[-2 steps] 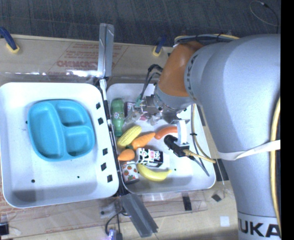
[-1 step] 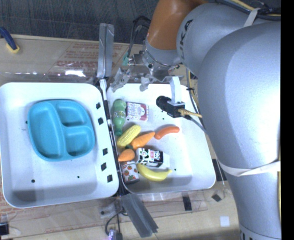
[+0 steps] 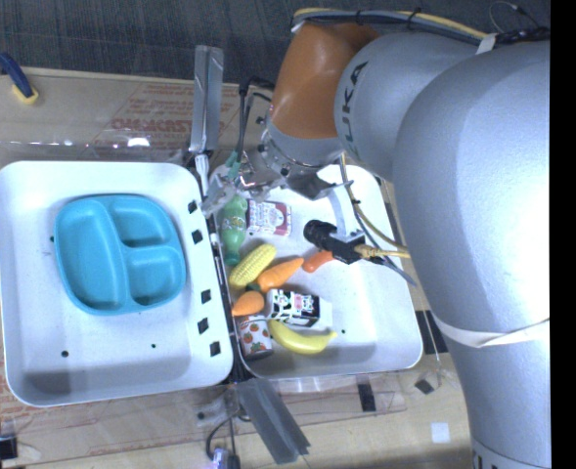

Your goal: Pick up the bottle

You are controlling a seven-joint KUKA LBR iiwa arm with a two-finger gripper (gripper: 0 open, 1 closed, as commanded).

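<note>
In the camera view, the gripper (image 3: 237, 176) is seen lowered over the green bottle (image 3: 233, 231), which lies at the right bin's (image 3: 390, 345) left wall beside a corn cob (image 3: 252, 263). Its opening cannot be told. A grasp is best centred across the bottle's body, clear of the wall.
</note>
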